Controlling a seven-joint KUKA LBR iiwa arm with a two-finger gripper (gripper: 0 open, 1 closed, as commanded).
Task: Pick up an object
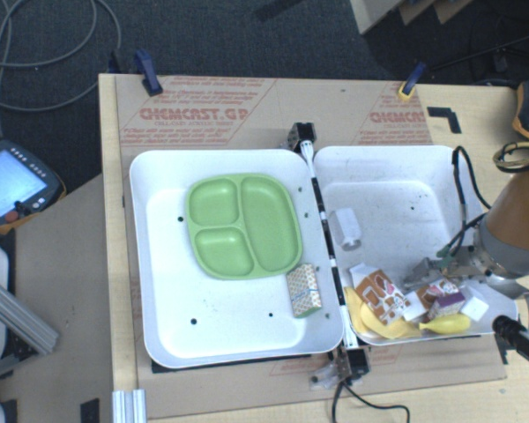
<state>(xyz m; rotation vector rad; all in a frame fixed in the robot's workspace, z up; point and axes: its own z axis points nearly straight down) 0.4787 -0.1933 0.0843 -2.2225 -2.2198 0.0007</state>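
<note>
Two shallow white bins sit side by side on the bench. From the fixed overhead camera, the left bin carries a green divided plate lying flat toward its upper middle, and a small patterned packet rests just off the plate's lower right corner, close to the wall shared with the other bin. The right bin has its objects crowded into the lower part — a clear little cup near the left wall, then a brown-and-white snack box lying over a yellow banana along the near edge, with a dark purple packet beside them. The arm reaches in from the right, and its gripper is low over this pile, just above the purple packet; whether it is spread, closed or gripping anything cannot be told from here — the tips blur into the clutter
</note>
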